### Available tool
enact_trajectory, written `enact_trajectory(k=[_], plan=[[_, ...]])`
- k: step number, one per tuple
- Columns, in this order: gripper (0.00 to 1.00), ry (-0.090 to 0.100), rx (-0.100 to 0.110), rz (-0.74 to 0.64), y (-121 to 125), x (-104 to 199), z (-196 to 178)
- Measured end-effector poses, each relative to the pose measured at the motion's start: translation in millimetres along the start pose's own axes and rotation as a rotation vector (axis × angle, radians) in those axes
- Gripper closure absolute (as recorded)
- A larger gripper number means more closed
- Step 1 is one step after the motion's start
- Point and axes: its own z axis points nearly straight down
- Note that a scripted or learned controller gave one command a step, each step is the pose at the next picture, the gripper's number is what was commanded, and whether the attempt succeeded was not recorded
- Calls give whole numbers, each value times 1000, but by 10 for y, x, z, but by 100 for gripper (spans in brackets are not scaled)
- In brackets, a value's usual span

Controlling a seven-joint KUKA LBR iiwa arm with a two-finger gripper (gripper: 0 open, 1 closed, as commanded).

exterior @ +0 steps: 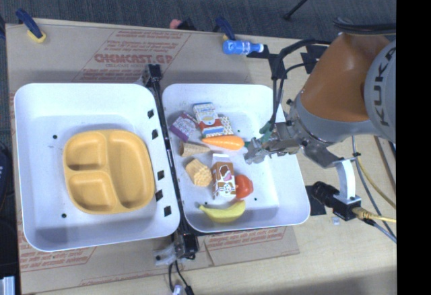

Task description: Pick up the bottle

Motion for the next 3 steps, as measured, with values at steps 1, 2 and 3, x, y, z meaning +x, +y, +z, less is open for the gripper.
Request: enact_trajectory(k=[1, 2, 3], plan=[[100, -1, -3, 118, 38, 326, -386], [100, 0, 0, -9, -9, -126, 296], [100, -1, -3, -263, -20, -282, 140]])
